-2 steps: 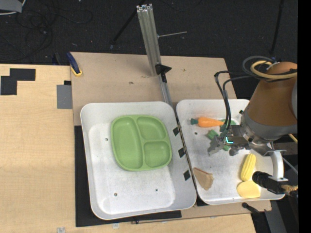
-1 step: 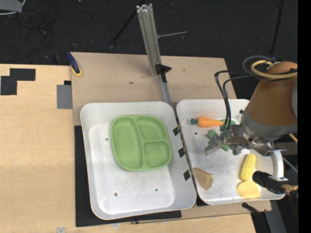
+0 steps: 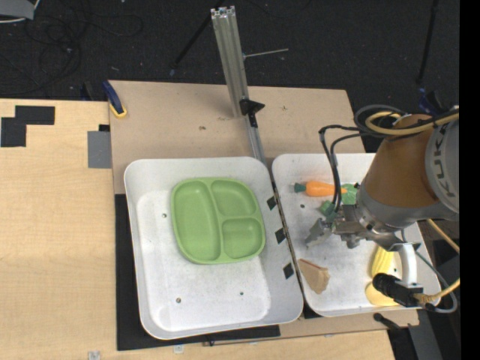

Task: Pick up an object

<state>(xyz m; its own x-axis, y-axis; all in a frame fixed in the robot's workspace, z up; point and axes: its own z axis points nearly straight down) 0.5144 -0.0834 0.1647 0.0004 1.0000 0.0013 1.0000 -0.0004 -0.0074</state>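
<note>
From my remote station I see the arm (image 3: 405, 175) reaching over the right bin (image 3: 341, 295), its pincer (image 3: 319, 232) low above the bin floor near the middle. I cannot tell how far the pincer is parted, nor whether it grips anything. A carrot (image 3: 321, 189) lies just beyond it. A tan wedge (image 3: 315, 274) sits near the bin's front. A yellow item (image 3: 382, 265) rests at right. The left bin (image 3: 150, 276) carries a green divided plate (image 3: 217, 220).
</note>
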